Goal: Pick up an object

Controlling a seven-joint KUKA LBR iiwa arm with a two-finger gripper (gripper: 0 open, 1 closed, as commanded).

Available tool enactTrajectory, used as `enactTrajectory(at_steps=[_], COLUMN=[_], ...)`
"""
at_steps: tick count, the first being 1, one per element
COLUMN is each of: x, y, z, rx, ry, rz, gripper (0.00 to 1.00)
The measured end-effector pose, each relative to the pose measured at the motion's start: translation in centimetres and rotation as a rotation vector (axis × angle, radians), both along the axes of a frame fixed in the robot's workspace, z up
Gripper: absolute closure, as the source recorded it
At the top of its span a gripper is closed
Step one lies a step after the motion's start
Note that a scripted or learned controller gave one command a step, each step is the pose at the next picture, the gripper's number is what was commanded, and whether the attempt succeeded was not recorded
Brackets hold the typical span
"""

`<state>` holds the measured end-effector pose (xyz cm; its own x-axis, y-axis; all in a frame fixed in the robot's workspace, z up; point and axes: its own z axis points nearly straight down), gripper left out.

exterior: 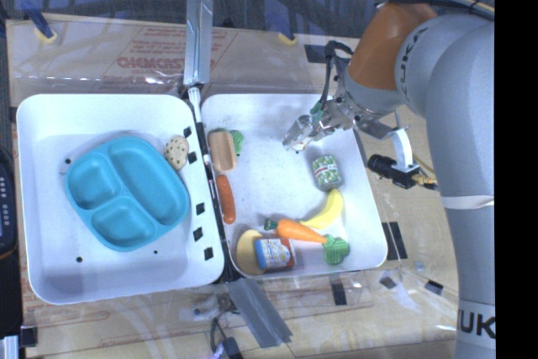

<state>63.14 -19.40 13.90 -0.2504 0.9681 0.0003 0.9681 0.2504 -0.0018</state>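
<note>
My pincer (296, 139) hangs over bare right-bin floor, its state indeterminable from above; the nearest candidate, a small green-and-white can (327, 171), lies free at its four o'clock.

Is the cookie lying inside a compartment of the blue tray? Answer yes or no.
No, the cookie lies on the left bin's floor beside the blue tray, touching its rim.

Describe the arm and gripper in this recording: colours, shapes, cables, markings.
The arm is thick, rounded and grey, with an orange band above the wrist. Dark cables run around the wrist. White letters "UK" show near its base. The gripper is small, metallic and silvery.
</note>
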Motion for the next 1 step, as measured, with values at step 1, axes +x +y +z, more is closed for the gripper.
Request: enactTrajectory(at_steps=[1], x=[2.33], y=[0.64], z=[-4.47], rx=[-0.001], ry=[-0.005], rz=[0.151], gripper=[1.0])
